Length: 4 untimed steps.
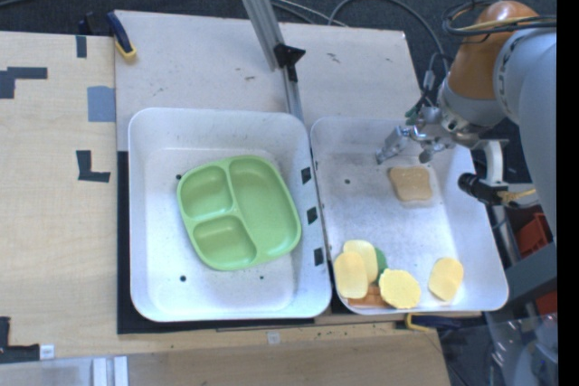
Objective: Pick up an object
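Note:
In the right bin [470, 235] a tan slice of bread [412, 184] lies flat near the far side. My gripper [407, 149] hovers just above and behind it, reaching in from the right, with nothing seen between its fingers. Along the bin's near wall lie several yellow, chip-like pieces [399, 287], one at the right [445, 277], with a bit of green and orange beneath them. A green divided plate [239, 212] sits in the left bin [145, 194].
A metal pole [258, 0] slants over the bench behind the bins. A blue and yellow tool [121, 36] lies at the bench's far left. Black cables run along the back. The arm's orange band [493, 41] is at the right.

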Available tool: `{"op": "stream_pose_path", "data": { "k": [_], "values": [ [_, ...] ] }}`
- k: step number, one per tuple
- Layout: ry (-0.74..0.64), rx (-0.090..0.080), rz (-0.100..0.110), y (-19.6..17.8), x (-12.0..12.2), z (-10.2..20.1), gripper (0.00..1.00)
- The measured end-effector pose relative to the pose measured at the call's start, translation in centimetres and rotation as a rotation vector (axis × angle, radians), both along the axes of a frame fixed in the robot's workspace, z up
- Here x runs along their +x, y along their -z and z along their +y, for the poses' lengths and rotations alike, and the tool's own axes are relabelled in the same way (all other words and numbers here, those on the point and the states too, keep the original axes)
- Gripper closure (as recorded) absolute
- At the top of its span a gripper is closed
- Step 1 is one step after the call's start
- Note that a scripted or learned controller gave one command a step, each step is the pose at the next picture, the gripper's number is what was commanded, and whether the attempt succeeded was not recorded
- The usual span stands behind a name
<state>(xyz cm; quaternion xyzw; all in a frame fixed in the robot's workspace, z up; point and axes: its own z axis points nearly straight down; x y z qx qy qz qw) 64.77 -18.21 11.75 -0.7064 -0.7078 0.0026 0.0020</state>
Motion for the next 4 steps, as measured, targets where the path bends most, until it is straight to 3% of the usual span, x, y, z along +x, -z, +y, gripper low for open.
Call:
{"op": "stream_pose_path", "data": {
  "k": [1, 4],
  "values": [
    [-0.002, -0.001, -0.005, -1.4, 0.2, 0.1, 1.00],
    [0.000, -0.001, -0.012, -16.8, -0.4, -0.2, 1.00]
  ]
}}
